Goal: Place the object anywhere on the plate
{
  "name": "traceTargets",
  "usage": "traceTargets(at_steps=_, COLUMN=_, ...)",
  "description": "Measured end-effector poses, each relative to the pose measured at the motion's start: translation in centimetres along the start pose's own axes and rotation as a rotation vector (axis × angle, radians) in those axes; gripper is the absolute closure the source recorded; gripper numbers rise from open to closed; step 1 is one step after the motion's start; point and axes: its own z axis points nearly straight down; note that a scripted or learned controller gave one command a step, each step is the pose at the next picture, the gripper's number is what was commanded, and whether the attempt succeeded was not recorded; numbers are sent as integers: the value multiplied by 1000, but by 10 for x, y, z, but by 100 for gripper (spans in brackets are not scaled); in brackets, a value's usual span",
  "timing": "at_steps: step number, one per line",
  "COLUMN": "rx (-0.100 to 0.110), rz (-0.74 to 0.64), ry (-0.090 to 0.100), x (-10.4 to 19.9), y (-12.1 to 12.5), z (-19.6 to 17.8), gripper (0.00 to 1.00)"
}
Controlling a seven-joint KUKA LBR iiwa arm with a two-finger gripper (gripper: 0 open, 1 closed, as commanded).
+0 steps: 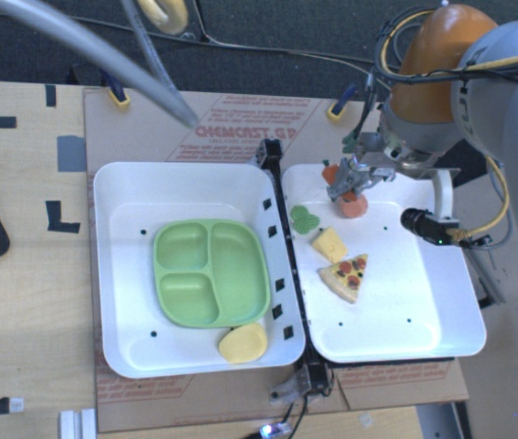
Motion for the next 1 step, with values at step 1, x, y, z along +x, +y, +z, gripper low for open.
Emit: traceTargets(at_steps=1, rx=1, rz=-1, ry=0, x=56, y=-18, z=10, gripper=100)
